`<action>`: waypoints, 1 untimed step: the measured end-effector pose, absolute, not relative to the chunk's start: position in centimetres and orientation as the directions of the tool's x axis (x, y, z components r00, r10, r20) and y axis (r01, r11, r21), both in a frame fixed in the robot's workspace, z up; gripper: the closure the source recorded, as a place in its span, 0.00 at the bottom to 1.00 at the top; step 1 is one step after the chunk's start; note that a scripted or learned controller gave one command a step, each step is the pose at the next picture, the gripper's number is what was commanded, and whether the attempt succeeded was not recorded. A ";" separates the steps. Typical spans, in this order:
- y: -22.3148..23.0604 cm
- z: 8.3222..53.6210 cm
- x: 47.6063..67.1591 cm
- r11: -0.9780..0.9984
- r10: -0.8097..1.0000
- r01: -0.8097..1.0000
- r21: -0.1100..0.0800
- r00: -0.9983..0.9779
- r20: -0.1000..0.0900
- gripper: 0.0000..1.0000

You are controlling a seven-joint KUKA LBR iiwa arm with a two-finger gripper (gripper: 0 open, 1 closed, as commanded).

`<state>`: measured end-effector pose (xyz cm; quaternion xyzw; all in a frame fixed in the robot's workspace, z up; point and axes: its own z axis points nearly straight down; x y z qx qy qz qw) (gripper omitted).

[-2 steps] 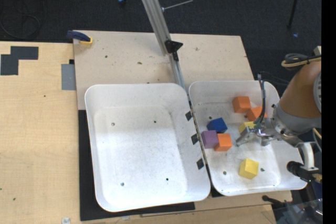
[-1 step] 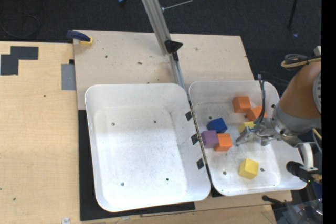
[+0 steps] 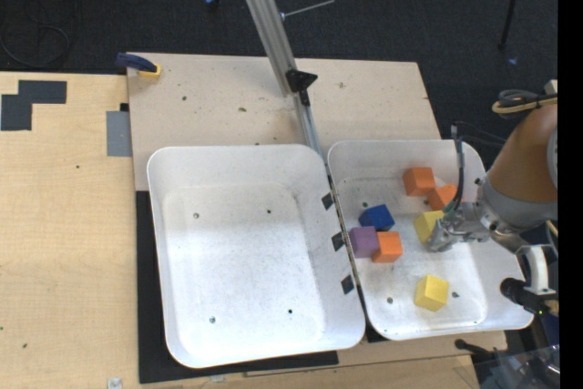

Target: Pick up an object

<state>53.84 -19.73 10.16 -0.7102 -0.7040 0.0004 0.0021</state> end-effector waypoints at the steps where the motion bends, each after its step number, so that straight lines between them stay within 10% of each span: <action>1: -20.3 16.0 53.2 -0.007 1.000 1.000 0.003 0.007 -0.001 1.00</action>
